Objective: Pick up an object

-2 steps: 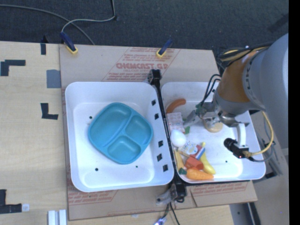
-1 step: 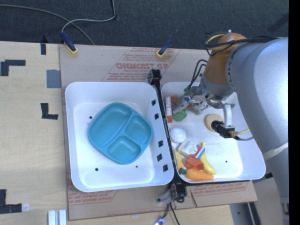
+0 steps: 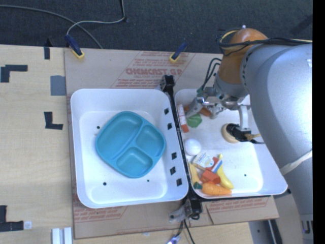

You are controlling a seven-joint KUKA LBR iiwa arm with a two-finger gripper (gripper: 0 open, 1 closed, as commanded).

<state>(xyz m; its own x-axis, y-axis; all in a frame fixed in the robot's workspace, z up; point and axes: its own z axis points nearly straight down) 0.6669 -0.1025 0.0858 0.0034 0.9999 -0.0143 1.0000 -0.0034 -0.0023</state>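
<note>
My gripper is low over the far left part of the right bin. Just below it lies a green toy, with a small orange-red piece beside it, right under the gripper. I see nothing clearly held. A white ball rests nearer the front by the divider. A tan ring-shaped piece sits to the right of the gripper. A heap of toys, among them a carrot, a yellow banana and a red piece, fills the bin's front left corner.
The left bin holds a blue divided plate. The grey arm with its orange band covers the right bin's far right side. A black clip rail runs between the bins.
</note>
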